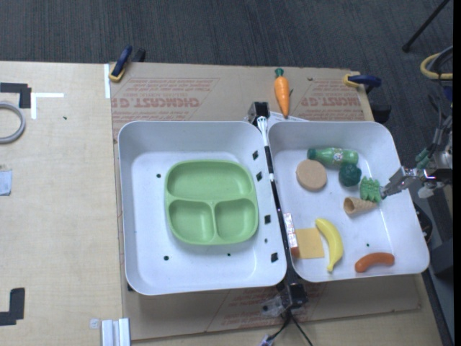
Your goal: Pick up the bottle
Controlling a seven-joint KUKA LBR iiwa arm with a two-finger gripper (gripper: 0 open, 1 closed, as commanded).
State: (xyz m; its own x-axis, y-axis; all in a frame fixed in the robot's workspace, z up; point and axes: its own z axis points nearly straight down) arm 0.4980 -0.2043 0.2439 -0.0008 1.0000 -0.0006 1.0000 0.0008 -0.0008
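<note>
Two fingers of my gripper (395,187) hover at the right bin's (392,144) rim; their spread I cannot tell. Green bottle (332,155) lies well beyond them, apart, near a broccoli floret (350,174).

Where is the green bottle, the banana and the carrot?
green bottle (332,156): camera view, middle of its body, lying down.
banana (330,241): camera view, middle of its curve.
carrot (282,94): camera view, orange body, outside the bins.

The wooden counter (57,215) carries a cardboard sheet (173,96) with two white bins on it, the left bin (137,215) and right bin (403,251) touching side by side. A toy carrot (281,92) lies on the cardboard near the counter's far edge, and a grey ring (9,123) sits at its left edge.
</note>
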